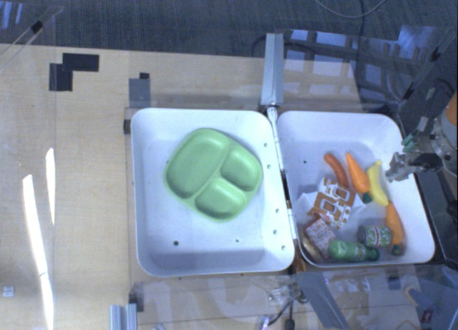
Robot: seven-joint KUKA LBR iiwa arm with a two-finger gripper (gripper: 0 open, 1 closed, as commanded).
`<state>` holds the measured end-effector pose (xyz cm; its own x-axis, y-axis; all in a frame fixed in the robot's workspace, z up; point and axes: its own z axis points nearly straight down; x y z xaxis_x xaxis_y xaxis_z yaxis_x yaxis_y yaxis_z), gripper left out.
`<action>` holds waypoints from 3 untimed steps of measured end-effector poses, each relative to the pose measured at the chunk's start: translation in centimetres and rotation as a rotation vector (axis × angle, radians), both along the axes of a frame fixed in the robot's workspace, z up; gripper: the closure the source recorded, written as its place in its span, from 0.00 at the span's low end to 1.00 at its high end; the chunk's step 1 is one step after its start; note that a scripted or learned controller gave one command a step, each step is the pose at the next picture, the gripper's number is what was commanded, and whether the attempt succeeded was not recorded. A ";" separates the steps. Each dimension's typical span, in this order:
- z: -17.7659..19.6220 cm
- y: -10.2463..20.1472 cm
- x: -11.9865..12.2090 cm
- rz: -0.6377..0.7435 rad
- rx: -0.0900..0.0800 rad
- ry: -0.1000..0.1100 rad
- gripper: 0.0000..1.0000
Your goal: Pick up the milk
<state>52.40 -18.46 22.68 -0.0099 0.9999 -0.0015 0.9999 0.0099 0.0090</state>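
The milk (334, 202) is a white carton with an orange pattern, lying flat in the middle of the right bin (336, 129). My gripper (399, 169) hangs over that bin's right side, just right of the yellow banana (376, 182) and well to the right of the milk. It touches nothing that I can see. Grey arm parts and the orange band reach in from the right edge behind it.
Around the milk lie two orange carrots (338, 169), a third carrot (394, 222), a green can (376, 235), a green bottle (349, 251) and a snack packet (318, 235). The left bin (150, 178) holds a green divided plate (213, 172).
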 end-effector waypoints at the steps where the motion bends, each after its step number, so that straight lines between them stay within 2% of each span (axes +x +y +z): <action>1: 0.0 0.0 0.0 0.000 0.000 0.000 0.00; 2: -9.4 7.4 -1.0 -0.060 0.002 0.001 0.00; 3: -10.9 8.1 1.5 -0.024 -0.008 -0.044 0.00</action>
